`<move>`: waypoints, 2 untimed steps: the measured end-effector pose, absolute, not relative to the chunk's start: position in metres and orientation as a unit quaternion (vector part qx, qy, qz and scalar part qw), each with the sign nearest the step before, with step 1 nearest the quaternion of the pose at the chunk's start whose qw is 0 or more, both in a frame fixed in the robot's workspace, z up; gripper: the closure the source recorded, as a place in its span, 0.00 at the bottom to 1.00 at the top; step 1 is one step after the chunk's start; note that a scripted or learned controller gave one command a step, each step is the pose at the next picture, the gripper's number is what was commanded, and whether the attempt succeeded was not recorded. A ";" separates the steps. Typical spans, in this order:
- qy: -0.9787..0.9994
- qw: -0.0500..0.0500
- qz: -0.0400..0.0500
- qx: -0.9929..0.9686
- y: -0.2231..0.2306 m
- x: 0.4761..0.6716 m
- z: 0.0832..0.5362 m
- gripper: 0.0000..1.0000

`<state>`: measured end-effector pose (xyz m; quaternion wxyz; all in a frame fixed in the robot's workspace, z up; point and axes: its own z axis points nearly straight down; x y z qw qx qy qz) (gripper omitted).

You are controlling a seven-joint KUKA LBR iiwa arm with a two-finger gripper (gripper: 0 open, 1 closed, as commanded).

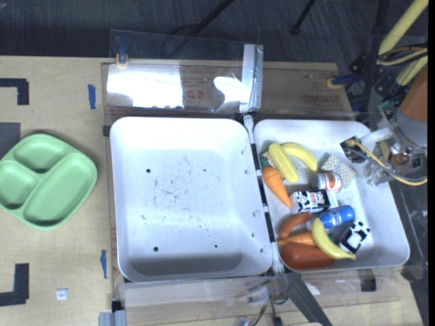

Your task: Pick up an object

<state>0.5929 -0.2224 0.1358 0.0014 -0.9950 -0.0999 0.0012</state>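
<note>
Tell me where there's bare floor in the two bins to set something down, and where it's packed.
The left bin has bare floor from wall to wall. In the right bin, bare strips run along the right wall and in the far corner above the corn cob. Its left half is crowded: carrot, blue bottle and bananas lie touching or stacked.

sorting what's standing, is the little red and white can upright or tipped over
Tipped over: the can lies on its side in the right bin, between the corn cob and the arm.
</note>
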 end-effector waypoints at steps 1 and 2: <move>-0.128 0.003 -0.001 -0.992 -0.219 0.621 0.100 1.00; -0.100 0.000 0.000 -0.995 -0.220 0.614 0.169 1.00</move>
